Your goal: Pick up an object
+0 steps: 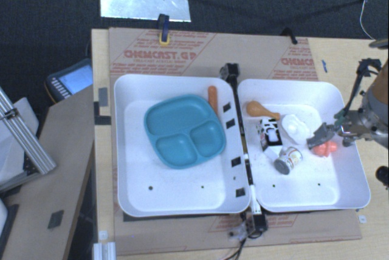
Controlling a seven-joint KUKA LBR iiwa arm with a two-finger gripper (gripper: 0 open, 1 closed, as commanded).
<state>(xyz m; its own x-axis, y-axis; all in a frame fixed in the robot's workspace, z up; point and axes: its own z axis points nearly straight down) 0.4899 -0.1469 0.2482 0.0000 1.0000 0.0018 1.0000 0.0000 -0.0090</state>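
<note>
Gripper (320,138) low in the right white bin (352,192), over the small orange-red soft lump (326,149).
Finger spacing: can't tell. Best to centre on the lump, clear of the white cup (295,127) beside it.

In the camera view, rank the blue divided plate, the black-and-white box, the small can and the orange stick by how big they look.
1. blue divided plate, by far the largest.
2. black-and-white box.
3 and 4. small can and orange stick look too alike to rank: the stick is longer but thinner, and the plate's edge may hide part of it.
</note>
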